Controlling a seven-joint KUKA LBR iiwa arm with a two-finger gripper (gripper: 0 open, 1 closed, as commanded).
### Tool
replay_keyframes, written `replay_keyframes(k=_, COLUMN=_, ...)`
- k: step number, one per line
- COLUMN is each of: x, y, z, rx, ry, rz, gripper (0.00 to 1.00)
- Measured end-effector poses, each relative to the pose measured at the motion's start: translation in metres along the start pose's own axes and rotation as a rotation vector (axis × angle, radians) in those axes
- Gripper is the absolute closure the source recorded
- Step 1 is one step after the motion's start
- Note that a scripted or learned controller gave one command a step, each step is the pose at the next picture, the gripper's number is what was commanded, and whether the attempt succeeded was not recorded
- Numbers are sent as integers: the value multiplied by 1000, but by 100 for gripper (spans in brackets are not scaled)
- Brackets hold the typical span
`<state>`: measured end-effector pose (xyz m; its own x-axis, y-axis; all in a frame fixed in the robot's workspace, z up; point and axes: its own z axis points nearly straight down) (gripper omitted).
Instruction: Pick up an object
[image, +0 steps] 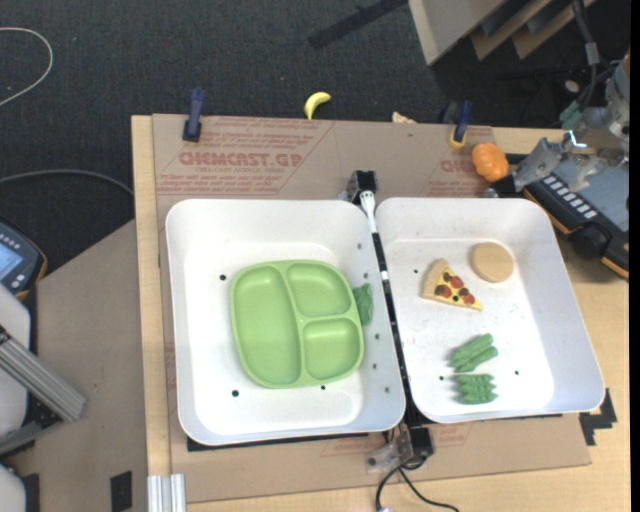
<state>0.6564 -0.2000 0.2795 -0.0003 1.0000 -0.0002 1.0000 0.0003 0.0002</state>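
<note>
Nothing is picked yet: pizza slice (449, 286), cookie (492, 262) and two green pods (473, 352) lie in the right bin (560, 330). Gripper (575, 140) sits at upper right, off the bins (jaws' state unreadable).

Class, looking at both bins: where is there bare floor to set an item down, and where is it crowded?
Free: the right bin left of the green beans, and its floor above the pizza slice. Crowded: the left bin, mostly covered by the green tray.

Green plate (296, 322), pizza slice (449, 286)
</note>
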Motion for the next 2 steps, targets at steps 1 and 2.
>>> replay_keyframes(k=1, x=34, y=-80, z=19, rx=6, ry=3, rz=1, gripper=0)
replay_keyframes(k=2, x=63, y=-153, z=60, rx=10, ry=4, rz=2, gripper=0)
